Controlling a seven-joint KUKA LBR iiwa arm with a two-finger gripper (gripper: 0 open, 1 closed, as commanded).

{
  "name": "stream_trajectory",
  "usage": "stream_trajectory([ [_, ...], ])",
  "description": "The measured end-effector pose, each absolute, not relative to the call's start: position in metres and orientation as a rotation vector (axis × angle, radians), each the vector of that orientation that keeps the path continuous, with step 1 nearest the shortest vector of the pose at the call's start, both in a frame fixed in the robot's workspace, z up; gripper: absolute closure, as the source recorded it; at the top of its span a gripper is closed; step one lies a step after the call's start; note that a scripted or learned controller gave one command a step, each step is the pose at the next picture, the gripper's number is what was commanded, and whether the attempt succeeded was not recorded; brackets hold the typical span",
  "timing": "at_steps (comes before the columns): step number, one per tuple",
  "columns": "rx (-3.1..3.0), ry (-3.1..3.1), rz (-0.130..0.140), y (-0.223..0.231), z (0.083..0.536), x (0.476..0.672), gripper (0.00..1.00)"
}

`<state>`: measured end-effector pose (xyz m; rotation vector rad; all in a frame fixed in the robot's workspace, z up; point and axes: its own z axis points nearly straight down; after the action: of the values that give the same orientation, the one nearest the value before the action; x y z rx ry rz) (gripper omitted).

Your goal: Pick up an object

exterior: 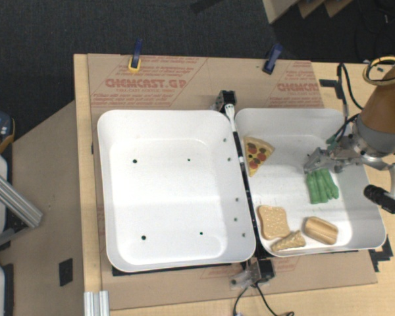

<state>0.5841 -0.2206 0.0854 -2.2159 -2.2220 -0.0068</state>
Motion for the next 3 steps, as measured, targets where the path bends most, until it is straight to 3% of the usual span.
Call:
stream_trajectory([
  [1,-2.214,-2.236,-0.011,-0.122,0.154,0.593,0.0],
  [2,-2.217,-2.208,0.01,-0.115,0.12,0.477,0.0],
  [3,-2.225,-2.221,-0.001,-0.115,0.132,0.483,1.0],
])
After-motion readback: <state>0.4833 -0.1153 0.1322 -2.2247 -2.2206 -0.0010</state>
